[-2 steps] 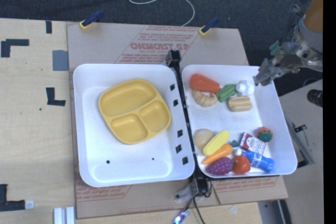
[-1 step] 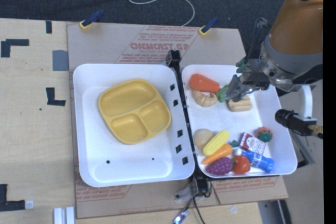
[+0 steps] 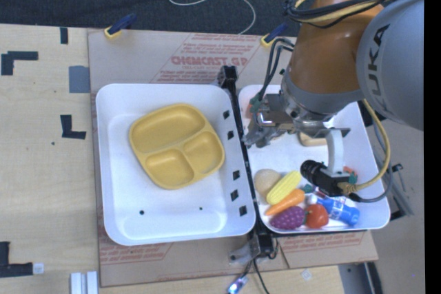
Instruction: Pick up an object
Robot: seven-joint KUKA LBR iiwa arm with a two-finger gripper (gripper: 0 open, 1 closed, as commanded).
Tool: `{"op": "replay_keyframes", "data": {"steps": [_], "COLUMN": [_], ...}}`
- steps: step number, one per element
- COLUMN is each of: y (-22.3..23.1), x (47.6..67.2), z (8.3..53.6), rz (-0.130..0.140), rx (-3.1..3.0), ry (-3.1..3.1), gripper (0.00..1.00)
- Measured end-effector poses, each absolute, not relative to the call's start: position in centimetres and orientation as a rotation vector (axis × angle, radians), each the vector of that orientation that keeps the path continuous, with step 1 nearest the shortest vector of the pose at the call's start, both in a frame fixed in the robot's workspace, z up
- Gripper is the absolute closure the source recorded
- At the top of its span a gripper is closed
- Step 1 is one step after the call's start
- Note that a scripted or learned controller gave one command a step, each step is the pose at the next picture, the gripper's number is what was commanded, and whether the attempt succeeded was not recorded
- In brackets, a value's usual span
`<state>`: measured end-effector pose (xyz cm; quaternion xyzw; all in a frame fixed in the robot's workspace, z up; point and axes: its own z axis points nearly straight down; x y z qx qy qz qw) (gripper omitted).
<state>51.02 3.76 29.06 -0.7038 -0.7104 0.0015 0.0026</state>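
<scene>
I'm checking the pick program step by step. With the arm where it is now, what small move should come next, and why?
Probably shift the gripper toward the near end of the right bin, then lower it. It sits high at that bin's left edge, while the toy food, corn, carrot and grapes, lies clustered at the near end, apart from it.

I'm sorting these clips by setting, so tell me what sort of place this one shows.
Most likely a robotics lab test bench, not a kitchen. A grey and orange industrial arm reaches over two white bins clamped to a board, toy food such as a plastic corn cob lies in one, and cables trail across the floor.
</scene>
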Motion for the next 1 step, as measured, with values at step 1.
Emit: {"op": "replay_keyframes", "data": {"steps": [1], "y": [2.11], "x": [48.45], "z": [39.46], "rz": [-0.009], "rx": [-2.223], "ry": [-2.226], "gripper": [1.00]}}
